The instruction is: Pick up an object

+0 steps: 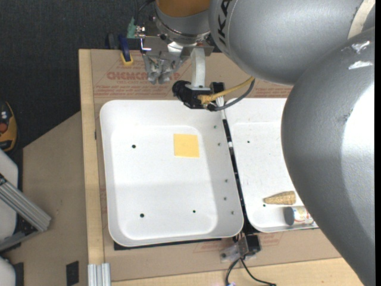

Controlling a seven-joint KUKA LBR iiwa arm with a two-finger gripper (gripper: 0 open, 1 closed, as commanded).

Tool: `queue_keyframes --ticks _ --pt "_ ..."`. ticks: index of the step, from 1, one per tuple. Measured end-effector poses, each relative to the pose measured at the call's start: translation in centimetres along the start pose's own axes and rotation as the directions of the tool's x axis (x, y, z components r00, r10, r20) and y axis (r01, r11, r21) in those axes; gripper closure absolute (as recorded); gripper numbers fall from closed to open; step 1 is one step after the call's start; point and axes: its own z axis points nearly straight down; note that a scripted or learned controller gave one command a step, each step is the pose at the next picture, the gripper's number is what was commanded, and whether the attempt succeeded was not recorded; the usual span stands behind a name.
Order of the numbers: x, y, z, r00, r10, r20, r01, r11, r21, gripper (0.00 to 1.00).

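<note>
A flat yellow square slice [186, 145] lies in the left shallow white bin [119, 177] as the grey arm's two-finger gripper [159, 71] hangs past the bin's far rim, its grasp impossible to tell

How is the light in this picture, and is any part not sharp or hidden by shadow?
In the camera view, the left bin is brightly lit in its near half and in soft shadow around the yellow square; the big grey arm nearest the lens looks blurred, with glare on its shell; the pincer is small and indistinct.
</note>
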Motion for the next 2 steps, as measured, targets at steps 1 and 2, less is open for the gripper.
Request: queue_keyframes --ticks 1,2 --pt "-0.1 -2.1 3.3 1.000 0.002 0.003 -0.002 1.000 0.010 1.00" --pt "0.0 -4.2 0.5 1.000 0.000 0.002 0.000 1.000 0.007 1.00"
